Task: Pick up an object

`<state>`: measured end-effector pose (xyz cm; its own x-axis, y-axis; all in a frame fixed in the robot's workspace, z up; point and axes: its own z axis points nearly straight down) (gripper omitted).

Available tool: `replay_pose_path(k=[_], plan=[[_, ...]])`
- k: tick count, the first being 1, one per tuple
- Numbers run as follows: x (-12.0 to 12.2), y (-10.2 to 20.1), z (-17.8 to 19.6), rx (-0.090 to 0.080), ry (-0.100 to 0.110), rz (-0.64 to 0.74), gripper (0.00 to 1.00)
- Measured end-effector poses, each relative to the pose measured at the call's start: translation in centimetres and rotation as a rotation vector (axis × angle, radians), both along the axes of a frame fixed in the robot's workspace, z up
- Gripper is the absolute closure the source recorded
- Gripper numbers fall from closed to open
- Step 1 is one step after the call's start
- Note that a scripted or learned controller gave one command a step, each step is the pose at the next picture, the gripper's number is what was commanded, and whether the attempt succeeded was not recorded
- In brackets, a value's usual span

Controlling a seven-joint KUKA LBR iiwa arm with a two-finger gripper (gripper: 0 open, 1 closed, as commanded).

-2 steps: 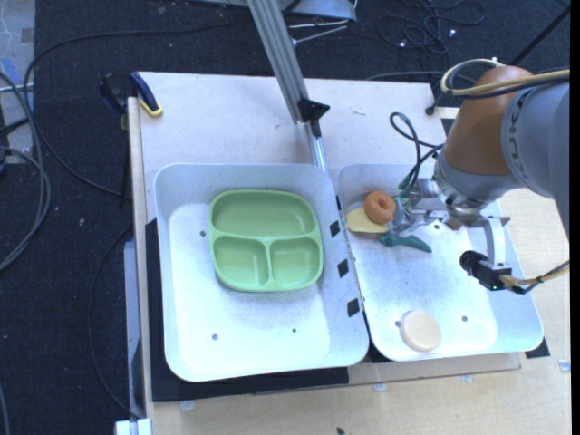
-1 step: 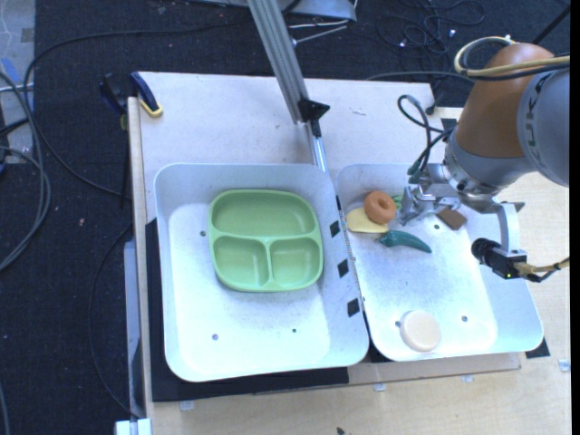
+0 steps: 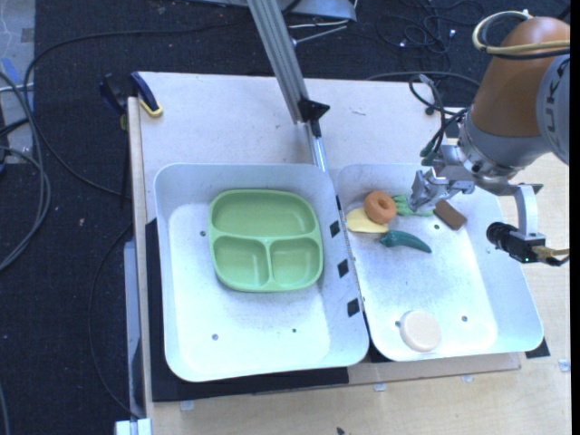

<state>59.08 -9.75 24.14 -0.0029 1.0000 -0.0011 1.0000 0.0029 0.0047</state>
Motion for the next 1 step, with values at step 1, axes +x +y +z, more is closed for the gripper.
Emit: replay_pose_path(k=[1], plan=[[1.82, 4.85, 0.64, 0.001, 0.001, 0.003, 1.0]])
